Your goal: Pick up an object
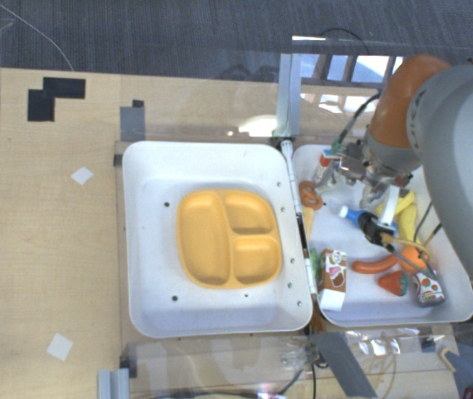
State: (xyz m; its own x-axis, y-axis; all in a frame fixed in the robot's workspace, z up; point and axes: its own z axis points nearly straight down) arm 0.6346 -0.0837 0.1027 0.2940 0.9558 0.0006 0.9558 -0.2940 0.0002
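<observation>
Hand [351, 177] sits low over the far end of the right bin [460, 306], nothing visibly gripped. Released or clenched: cannot tell from this angle.

Nearest the hand, just to its view-left: brown ring-shaped pretzel [308, 194], against the bin's left wall. Just below the hand in the view: small blue piece [353, 215]; beside that, view-right, a banana [406, 209].

Farther toward the near end of the same bin: a small carton [333, 273] against the left wall, a red sausage [372, 265], a carrot [411, 261], a strawberry [394, 284] and a small printed can [429, 289], close together.

Well apart from the hand, view-left: left bin [149, 306] with a yellow divided tray [228, 238] lying flat at its middle. Both bins rest on the desk [53, 264].
</observation>
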